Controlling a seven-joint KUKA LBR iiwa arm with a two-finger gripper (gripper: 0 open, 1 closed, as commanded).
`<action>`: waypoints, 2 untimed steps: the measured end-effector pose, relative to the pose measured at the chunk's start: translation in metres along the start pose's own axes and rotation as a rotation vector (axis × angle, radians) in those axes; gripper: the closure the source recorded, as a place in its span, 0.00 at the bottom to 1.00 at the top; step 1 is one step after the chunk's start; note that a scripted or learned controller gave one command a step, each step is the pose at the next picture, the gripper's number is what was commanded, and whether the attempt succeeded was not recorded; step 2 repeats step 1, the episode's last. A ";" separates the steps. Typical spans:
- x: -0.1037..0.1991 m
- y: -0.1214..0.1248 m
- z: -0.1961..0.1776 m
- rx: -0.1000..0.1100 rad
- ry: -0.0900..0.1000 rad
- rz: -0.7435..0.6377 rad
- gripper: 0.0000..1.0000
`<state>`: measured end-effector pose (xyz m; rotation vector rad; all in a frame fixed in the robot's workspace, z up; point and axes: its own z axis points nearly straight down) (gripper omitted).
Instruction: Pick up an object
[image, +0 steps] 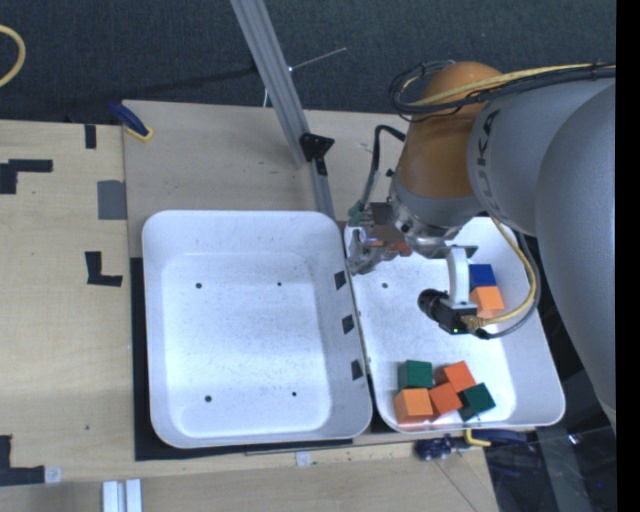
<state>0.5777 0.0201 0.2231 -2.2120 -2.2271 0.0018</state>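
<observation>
Camera view: arm (520, 150) reaches in from the right over the right bin (535, 400).
Gripper (368, 250): at that bin's far left corner, by the divide; grip state hard to tell.
Blocks: green and orange cluster (440, 390) at the near edge; blue block (481, 274) and orange block (489, 299) at right.
Left bin (240, 420): smooth white, shallow.

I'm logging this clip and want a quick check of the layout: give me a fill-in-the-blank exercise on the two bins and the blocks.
1. All the blocks lie in the ____ bin of the camera view.
2. The arm's wrist carries an ____ band.
3. The blue block touches an ____ block, apart from the cluster of blocks.
4. That cluster at the bin's near edge holds orange and ____ blocks.

Missing words: right; orange; orange; green
</observation>
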 end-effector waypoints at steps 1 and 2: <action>0.053 0.005 -0.005 -0.001 0.000 -0.001 1.00; 0.053 0.005 -0.005 -0.001 0.000 -0.001 1.00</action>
